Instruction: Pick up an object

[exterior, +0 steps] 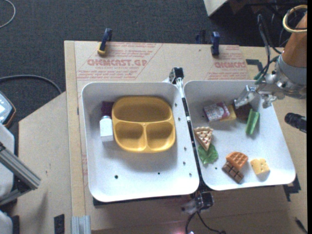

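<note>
Two shallow white bins sit side by side on the worktop, a board printed with red lettering and held by two clamps along its far edge. The left bin holds three things: one yellow divided plate with three compartments, one small white bottle lying just beside the plate's left rim, and one dark purple item at the bottle's far end, too hidden to name. The right bin holds seven toy food pieces: one red-and-white packet near its far left, a brown-and-yellow piece touching the packet's right side, one green stick-shaped vegetable standing nearly upright in the view just to the right of that, one pizza slice near the dividing wall, one green leaf just below the slice, one waffle touching a chocolate-brown bar at its near side, and one pale yellow cheese wedge beside the waffle. The grey arm with its orange band enters from the right, and the tool hangs over the far side of the right bin, just above the brown-and-yellow piece and the green stick; whether it is apart or together cannot be told, and no object is seen gripped in it.
</note>
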`<state>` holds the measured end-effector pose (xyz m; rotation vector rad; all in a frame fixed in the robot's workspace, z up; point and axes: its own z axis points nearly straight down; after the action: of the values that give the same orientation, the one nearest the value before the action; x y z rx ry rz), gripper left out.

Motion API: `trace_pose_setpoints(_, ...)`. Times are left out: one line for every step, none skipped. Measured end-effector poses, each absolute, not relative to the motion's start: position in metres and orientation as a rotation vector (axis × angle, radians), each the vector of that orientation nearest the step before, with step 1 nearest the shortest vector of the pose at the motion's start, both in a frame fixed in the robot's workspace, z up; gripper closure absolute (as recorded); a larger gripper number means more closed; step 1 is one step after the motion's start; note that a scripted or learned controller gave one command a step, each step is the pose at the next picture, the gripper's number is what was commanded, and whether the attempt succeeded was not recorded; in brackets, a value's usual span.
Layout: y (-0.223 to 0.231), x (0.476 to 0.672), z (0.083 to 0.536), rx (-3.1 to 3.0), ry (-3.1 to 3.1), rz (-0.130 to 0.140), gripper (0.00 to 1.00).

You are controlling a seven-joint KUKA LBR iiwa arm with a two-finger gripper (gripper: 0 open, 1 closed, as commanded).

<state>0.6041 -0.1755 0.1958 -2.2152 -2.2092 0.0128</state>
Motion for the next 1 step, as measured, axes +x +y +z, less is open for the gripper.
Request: trace_pose_setpoints(-0.1753, 0.6073, 0.2038, -2.221, -2.221, 0.000, 0.00)
